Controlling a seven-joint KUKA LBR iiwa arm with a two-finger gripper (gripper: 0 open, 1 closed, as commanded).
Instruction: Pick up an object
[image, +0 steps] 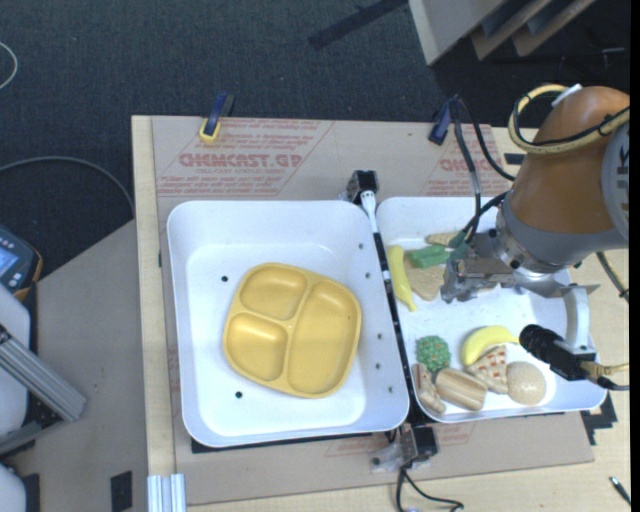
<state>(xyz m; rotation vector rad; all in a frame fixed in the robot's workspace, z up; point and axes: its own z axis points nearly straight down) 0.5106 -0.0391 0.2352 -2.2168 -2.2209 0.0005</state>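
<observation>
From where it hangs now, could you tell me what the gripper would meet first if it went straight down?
Probably the green toy piece under the gripper in the right bin, or the tan piece beside it; depth is unclear from this slanted view.

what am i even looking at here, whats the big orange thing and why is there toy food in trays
You are looking down at a workbench from one fixed camera set above it. The big orange and grey shape on the right is a robot arm; its gripper, the small two-finger hand at its tip, hangs low over the right bin. That bin holds toy food: a banana, a green broccoli piece, a hot dog bun, a pizza slice and a few more. The left bin holds a yellow divided plate. The arm's job is to pick up one object. I cannot tell whether it holds anything.
</observation>
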